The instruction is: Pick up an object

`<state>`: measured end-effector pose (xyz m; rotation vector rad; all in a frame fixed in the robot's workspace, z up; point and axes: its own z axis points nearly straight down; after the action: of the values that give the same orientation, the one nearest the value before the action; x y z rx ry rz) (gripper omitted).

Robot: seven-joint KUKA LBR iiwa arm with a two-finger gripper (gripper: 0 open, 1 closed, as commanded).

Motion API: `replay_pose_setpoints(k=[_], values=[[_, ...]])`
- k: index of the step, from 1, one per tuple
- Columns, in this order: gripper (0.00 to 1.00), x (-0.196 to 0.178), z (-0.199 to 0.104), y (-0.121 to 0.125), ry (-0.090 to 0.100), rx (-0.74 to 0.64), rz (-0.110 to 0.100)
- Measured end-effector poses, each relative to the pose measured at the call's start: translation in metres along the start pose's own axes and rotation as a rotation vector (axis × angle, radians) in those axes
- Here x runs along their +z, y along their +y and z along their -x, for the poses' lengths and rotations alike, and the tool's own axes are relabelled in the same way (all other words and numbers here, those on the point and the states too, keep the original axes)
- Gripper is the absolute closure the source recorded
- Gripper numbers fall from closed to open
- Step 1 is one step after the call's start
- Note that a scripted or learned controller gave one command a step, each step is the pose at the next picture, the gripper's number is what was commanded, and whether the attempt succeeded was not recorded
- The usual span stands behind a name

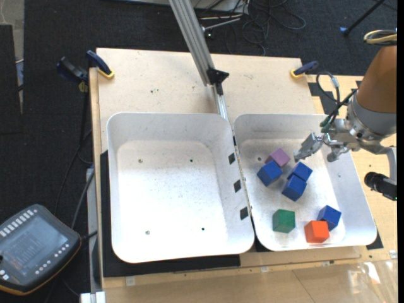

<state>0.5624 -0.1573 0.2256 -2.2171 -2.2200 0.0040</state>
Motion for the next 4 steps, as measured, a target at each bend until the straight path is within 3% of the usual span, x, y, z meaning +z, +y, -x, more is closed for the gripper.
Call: replay_pose_setpoints(k=[1, 2, 3, 4], values=[[0.00, -0.002, 0.000, 0.001, -0.001, 0.001, 0.004], [0.00, 0.056, -0.006, -0.007, 0.000, 0.002, -0.002], [0.00, 0.107, 0.005, 0.001, -0.010, 0.005, 0.015], [0.00, 0.129, 0.006, 0.003, -0.004, 0.002, 0.010]])
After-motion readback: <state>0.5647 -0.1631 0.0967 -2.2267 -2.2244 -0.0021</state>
